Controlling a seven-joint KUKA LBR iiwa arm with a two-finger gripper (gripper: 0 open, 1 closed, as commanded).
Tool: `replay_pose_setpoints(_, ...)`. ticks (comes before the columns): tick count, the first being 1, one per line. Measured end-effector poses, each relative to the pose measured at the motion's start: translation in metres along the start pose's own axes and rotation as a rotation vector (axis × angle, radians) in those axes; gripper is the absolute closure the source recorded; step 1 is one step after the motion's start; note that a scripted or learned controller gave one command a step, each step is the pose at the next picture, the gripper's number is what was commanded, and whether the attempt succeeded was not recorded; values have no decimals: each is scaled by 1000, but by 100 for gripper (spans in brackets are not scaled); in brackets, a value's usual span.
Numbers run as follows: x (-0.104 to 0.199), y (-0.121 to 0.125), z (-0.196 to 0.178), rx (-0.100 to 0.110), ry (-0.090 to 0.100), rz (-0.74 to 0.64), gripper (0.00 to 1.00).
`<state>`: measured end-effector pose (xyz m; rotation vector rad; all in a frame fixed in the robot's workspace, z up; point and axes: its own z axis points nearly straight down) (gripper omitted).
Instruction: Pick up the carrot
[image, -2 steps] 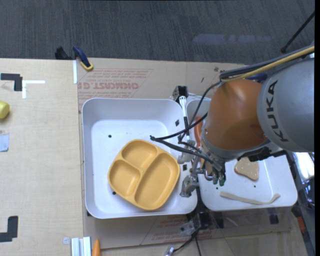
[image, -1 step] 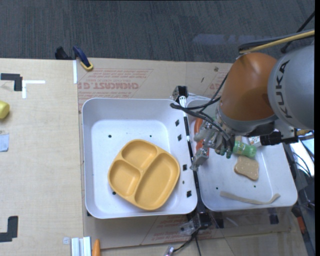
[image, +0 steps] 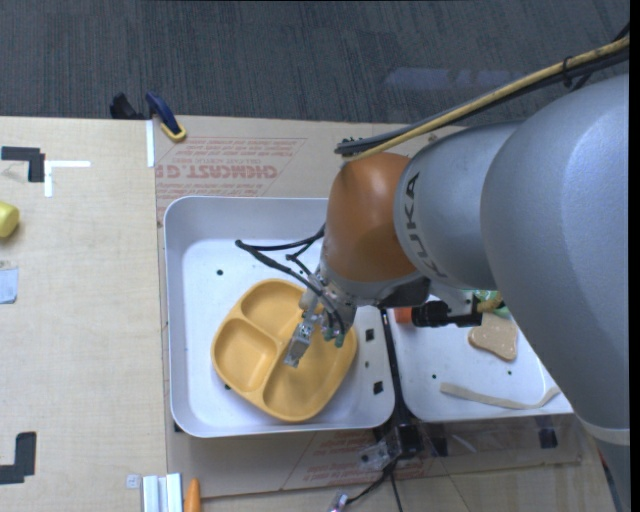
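A small orange piece that I take for the carrot (image: 401, 315) peeks out from under the arm at the left edge of the right bin (image: 520, 420); most of it is hidden. My gripper (image: 316, 338) hangs over the yellow divided plate (image: 250, 350) in the left bin (image: 190, 300), to the left of the carrot and across the wall between the bins. Its fingers are spread, open, with nothing between them.
In the right bin lie a tan bread-shaped piece (image: 494, 341), a pale long strip (image: 495, 398) and something green (image: 487, 298) partly under the arm. A yellow object (image: 6, 219) sits on the bench at far left. A black cable (image: 270, 255) crosses the left bin.
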<state>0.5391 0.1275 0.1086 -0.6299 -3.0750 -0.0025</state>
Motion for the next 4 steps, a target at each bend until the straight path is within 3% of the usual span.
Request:
replay_pose_setpoints(1,0,-3,-6,9,3,-4,100)
replay_pose_setpoints(3,-2,-3,-24,9,-2,-8,100)
replay_pose_setpoints(4,19,-2,5,-12,-30,-221,100)
